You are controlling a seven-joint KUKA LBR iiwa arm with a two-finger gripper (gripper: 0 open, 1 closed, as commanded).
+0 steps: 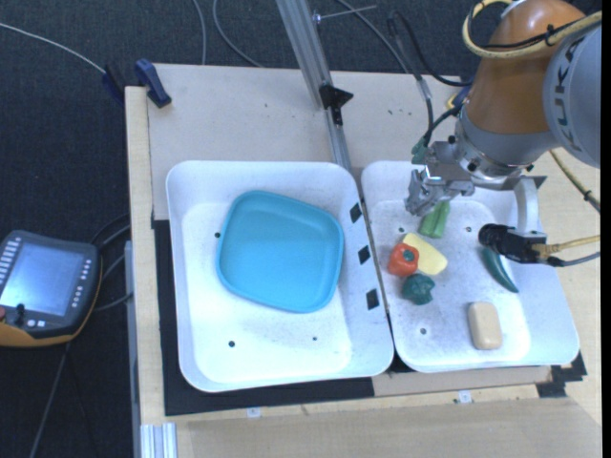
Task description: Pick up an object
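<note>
Robot arm poised over the right bin, its jaws low over a small green object.

Two white bins sit side by side on the table (pixel 239 98). The left bin (pixel 191 351) holds a blue plate (pixel 280 251). In the right bin (pixel 544 337), the gripper (pixel 427 198) hangs at about eleven o'clock, just above the green object (pixel 435 220); I cannot tell how far the jaws are parted, or whether they grip anything. Near the centre lie red, yellow and teal pieces (pixel 416 267), a tan block (pixel 485 325) at five o'clock, a dark green pepper (pixel 499 267) at three. A clean pick likely needs the jaws straddling the green object squarely before closing.
</note>
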